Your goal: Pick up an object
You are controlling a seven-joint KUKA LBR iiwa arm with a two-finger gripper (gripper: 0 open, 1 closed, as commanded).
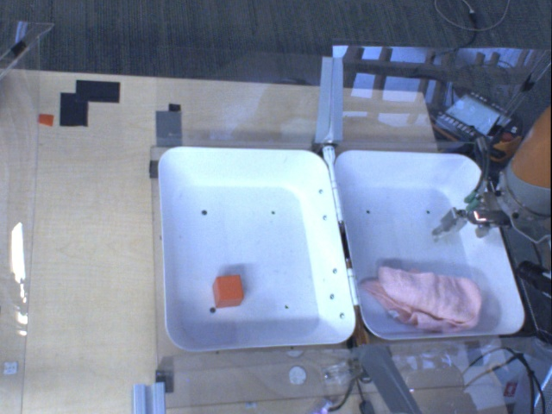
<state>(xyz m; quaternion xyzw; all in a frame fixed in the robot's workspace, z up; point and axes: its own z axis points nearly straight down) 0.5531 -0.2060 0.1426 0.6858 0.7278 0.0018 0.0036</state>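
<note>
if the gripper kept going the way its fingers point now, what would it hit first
The gripper points left and down, so most likely the bare floor of the right bin. The pink cloth lies off that line, though depth is unclear.

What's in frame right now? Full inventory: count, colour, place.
left bin: 1, white, centre of the bench, holds the block
right bin: 1, white, beside the left bin on its right, holds the cloth
block: 1, orange, lower left area of the left bin
cloth: 1, pink, crumpled, along the near edge of the right bin
black patches: 2, black, far left corner of the bench
small tag: 1, orange, just left of the black patches
bench: 1, light wood, under both bins
arm: 1, grey with orange band, entering at the right edge
end effector: 1, metallic, over the right side of the right bin, above the cloth, nothing visible between its fingers
</note>
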